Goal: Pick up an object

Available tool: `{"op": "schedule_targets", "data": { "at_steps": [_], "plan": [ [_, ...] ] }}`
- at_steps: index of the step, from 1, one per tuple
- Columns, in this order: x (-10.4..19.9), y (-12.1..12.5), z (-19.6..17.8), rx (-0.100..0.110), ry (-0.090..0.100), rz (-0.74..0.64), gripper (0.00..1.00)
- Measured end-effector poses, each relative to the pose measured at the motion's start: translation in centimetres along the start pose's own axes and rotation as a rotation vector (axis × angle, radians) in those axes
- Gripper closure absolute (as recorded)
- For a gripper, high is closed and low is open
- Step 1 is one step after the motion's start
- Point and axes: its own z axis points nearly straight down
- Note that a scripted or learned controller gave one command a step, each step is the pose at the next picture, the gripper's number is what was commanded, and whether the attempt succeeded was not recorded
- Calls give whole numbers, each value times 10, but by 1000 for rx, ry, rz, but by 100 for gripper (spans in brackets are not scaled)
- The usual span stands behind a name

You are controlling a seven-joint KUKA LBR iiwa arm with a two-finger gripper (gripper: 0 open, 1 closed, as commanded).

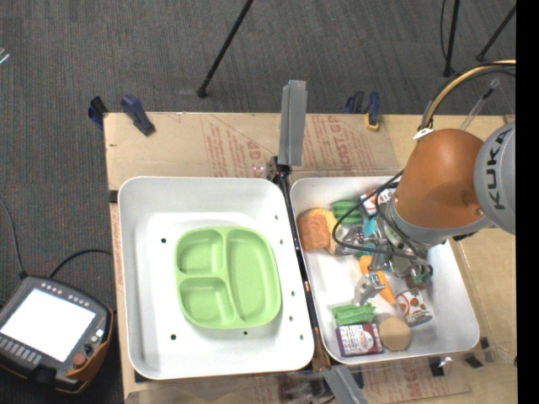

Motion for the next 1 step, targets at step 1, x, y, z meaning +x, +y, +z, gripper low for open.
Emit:
{"op": "schedule_targets", "data": {
  "at_steps": [1],
  "plan": [
    [24,-7,36,3,8,89,0]
  ]
}}
